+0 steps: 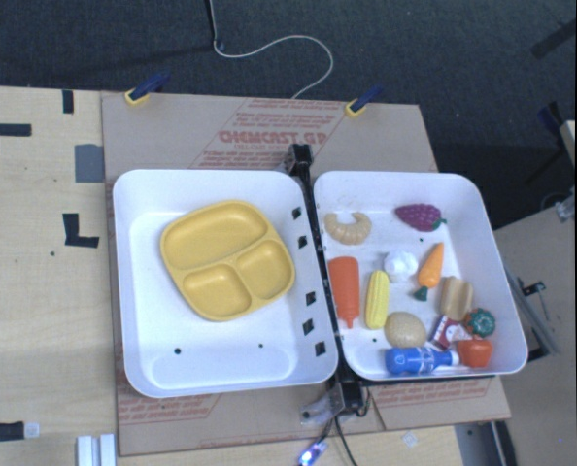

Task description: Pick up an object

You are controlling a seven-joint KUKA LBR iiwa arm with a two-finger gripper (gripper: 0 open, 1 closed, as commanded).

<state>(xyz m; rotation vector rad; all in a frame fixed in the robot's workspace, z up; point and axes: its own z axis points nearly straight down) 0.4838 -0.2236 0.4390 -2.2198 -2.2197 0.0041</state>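
Yellow plastic first: a three-compartment plate (227, 258) lies tilted in the left bin (133, 289), alone there. The right bin (483, 212) carries the clutter, so my pick comes from that side.

Left to right in the right bin: orange carrot-like stick (344, 290) against the dividing wall, long axis running near-to-far; croissant (349, 226) above it; yellow corn cob (377, 299) parallel to the orange stick and just beside it; tan potato (404, 330) and blue bottle (420, 360) at the near edge, the bottle lying crosswise; small white piece (400, 263); purple grapes (419, 216) at the far side; small carrot (430, 265); brown piece (454, 296); red and green items at the near right corner.

Judgement: grapes sit most apart from neighbours, the best candidate. I enter from the right, so they lie toward the far-left of my approach.

Jaws: apart or together, cannot tell.
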